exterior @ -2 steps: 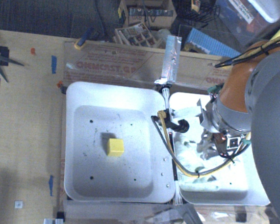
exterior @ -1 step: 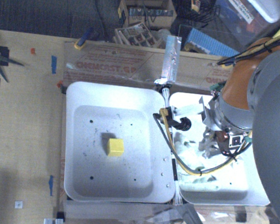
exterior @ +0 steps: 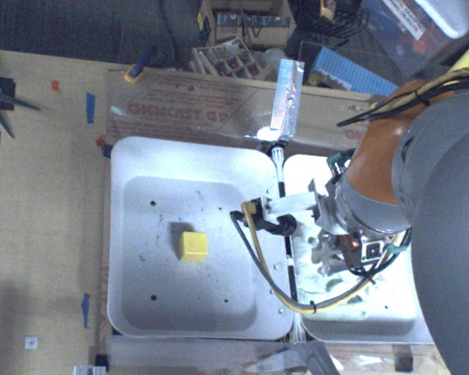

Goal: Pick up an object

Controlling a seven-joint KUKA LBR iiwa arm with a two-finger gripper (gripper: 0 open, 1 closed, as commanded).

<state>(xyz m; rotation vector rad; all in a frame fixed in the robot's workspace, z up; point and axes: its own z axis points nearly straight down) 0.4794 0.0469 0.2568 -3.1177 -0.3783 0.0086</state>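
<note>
Overhead view of a wooden tabletop with two white bins side by side. Left bin holds a small yellow cube near its middle. Grey arm with orange band hangs over the right bin, gripper low inside it, well apart from the cube.

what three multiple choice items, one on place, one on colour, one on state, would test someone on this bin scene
1. Where does the block lie?
A. left bin
B. right bin
C. bare bench

2. What colour is it?
A. red
B. yellow
C. blue

3. How does the block stand to the arm?
A. lifted by it
B. pinned under it
C. lying apart from it

Answers: 1 A, it rests on the left bin floor. 2 B, its faces are yellow. 3 C, the arm hangs over the right bin, away from the block.
</note>
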